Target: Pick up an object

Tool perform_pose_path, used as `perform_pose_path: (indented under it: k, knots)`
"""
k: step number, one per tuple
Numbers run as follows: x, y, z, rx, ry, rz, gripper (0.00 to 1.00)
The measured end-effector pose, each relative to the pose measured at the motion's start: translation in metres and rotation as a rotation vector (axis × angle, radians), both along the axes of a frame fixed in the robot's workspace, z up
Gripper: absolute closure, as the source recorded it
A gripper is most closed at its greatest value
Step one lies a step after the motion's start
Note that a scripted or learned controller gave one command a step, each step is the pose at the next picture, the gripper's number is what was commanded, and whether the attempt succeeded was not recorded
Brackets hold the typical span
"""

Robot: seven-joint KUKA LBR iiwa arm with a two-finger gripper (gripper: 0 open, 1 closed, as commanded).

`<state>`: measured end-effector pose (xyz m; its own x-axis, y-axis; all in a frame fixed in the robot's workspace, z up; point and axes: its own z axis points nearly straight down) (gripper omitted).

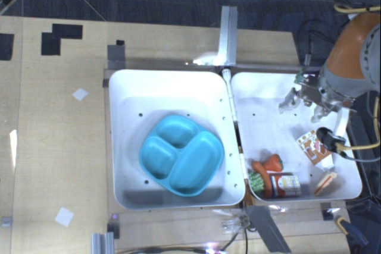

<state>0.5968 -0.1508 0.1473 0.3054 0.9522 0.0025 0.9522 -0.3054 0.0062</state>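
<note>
Camera view had the gripper (302, 98) over the right bin (262, 92), jaws spread wide, nothing between them; blue tray (181, 154) sat in left bin (128, 92).

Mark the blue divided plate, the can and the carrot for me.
blue divided plate (181, 154): camera view, middle ridge.
can (284, 184): camera view, label on its side.
carrot (269, 163): camera view, orange body.
</note>
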Motion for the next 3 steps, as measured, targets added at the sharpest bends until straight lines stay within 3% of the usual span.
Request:
perform_pose_path:
  k: [1, 2, 3]
  knots:
    - [-0.051, 0.061, -0.038, 0.0, 0.005, 0.047, 0.0]
    - [-0.099, 0.068, -0.057, -0.004, -0.012, 0.125, 0.0]
    - [-0.097, 0.068, -0.046, -0.005, -0.017, 0.126, 1.0]
